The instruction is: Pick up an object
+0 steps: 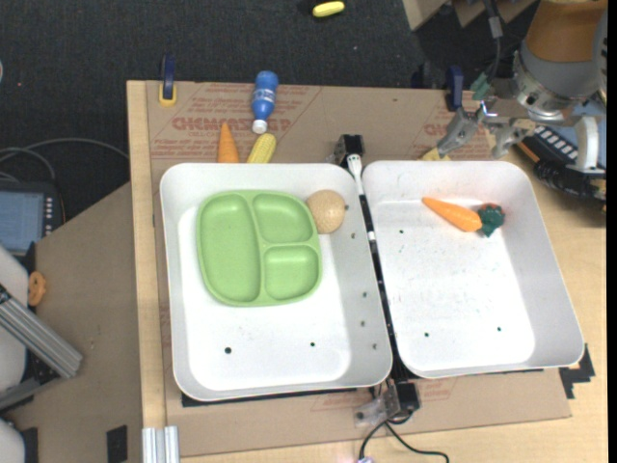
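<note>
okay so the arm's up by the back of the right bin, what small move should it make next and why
Probably bring the gripper forward and down over the toy carrot. It hangs above the right bin's far rim, and the carrot lies close by, apart from other items.

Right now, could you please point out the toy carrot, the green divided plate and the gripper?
toy carrot [451, 213]: camera view, middle of its orange body.
green divided plate [257, 247]: camera view, central ridge between compartments.
gripper [477, 135]: camera view, between its fingertips.
</note>
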`<action>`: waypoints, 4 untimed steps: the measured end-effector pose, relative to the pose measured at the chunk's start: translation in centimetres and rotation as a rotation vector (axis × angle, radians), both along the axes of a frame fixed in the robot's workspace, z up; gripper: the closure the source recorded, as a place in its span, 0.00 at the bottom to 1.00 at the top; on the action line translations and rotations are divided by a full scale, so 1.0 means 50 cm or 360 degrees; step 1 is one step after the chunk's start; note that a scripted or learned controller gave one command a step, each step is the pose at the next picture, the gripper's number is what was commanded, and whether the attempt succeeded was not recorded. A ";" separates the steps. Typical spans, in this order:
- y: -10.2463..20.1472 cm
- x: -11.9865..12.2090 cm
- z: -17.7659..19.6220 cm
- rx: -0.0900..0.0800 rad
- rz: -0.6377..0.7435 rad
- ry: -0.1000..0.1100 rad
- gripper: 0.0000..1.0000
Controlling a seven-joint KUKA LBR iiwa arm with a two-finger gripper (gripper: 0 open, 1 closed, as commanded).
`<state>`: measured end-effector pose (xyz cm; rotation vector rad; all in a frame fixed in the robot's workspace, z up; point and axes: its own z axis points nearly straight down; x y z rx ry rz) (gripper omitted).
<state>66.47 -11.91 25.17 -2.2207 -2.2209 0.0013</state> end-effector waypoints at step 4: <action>-0.194 -0.045 -0.277 -0.0001 0.0004 -0.0024 0.00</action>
